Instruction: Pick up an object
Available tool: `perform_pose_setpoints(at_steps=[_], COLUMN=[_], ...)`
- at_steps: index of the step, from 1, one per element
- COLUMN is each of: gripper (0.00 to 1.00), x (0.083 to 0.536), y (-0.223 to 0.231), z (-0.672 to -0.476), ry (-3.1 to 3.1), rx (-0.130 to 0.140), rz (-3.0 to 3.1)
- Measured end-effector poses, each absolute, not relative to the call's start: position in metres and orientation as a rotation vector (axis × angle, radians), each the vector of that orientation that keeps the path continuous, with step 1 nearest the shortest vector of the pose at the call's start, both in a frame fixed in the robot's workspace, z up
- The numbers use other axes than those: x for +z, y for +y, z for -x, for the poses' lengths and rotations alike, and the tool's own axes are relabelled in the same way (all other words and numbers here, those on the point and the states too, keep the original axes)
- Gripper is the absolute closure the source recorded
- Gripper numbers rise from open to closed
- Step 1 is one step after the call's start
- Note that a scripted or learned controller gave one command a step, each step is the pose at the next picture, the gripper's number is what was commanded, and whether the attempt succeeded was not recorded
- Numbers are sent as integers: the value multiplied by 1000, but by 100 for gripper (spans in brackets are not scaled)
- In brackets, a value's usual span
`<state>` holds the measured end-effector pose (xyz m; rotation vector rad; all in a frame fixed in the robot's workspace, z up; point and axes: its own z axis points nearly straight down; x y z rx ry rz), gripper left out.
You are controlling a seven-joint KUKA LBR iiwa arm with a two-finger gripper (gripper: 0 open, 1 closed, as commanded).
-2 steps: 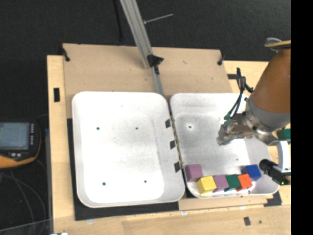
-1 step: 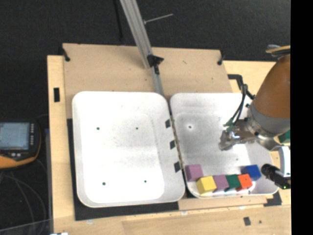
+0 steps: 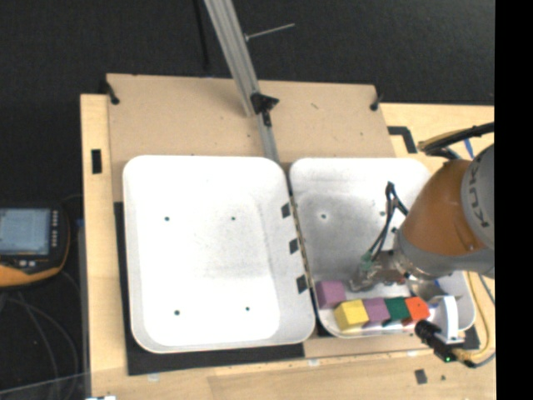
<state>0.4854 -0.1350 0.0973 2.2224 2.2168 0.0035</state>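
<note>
- The counter (image 3: 96, 223) is a pale wooden top carrying two shallow white bins side by side, a left bin (image 3: 150, 182) and a right bin (image 3: 333, 182).
- The arm (image 3: 445, 219) reaches in over the right bin's right side, its orange band just above the grey wrist.
- The gripper (image 3: 373, 275) hangs low inside the right bin, over the lower half of its floor and just above the row of blocks; the wrist hides it, and I cannot tell how it stands or whether it has anything.
- A row of small blocks lies along the right bin's near wall, close to its near right corner.
- A purple block (image 3: 331, 292) sits at the left end of the row, closest to the gripper.
- A yellow block (image 3: 351, 313) lies just below and to the right of it, near the bin's rim.
- A second, paler purple block (image 3: 376, 309) is just beside the yellow one.
- A green block (image 3: 396, 308) and an orange block (image 3: 416, 310) follow to the right, touching or nearly so.
- A slanted metal rail (image 3: 237, 52) runs from the far edge of the counter down to the gap between the bins.
- A small device with a screen (image 3: 29, 236) rests off the counter's left edge.
</note>
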Motion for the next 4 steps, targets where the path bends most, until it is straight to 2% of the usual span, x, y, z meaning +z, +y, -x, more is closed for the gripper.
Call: perform_pose_setpoints(at_steps=[1,2,3,4], gripper=[100,100,100,100], x=[99,110,99,266], y=[-117,-119,-89,-109], z=[-530,-530,-500,-486], ry=[2222,2213,2215,2219], rx=[4,10,4,8], rz=[-2212,-2217,-2214,-2210])
